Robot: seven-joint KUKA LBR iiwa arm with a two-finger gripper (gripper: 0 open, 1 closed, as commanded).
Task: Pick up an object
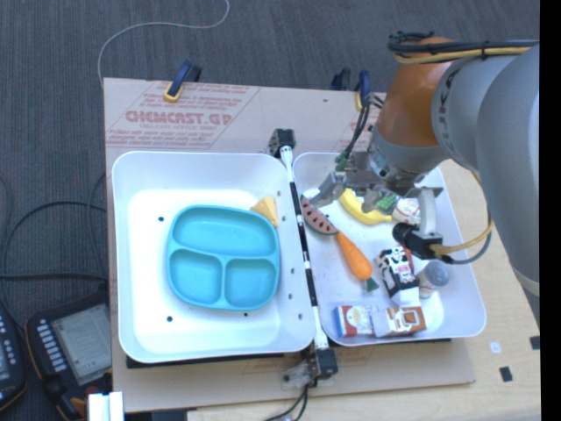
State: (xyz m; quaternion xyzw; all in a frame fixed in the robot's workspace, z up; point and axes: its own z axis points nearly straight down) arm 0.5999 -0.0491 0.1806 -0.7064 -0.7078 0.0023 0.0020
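- Your gripper (366, 191) sits low in the right bin (465, 310), at its upper end, hanging from the grey arm (491, 95) with its orange band (412, 95) that comes in from the right.
- You cannot tell from this view how the gripper is set; the wrist and cabling cover it.
- Just beneath the gripper lies a yellow banana (364, 209), partly hidden by the tool; nothing can be seen lifted.
- Left of it, against the bin's wall, you have a watermelon slice (319, 217).
- Below the banana, an orange carrot (355, 256) lies at a slant.
- Lower right of the carrot stands a small black-and-white cow-patterned item (397, 268), with a grey round piece (436, 274) beside it; both are hard to identify.
- Along the bin's lower edge lies a flat red-and-white carton (377, 320).
- In the left bin (140, 323) you see a blue divided plate (224, 257), and a yellow wedge (266, 209) touches its upper right corner.
- Both bins rest on a cardboard sheet (175, 121) with red print.
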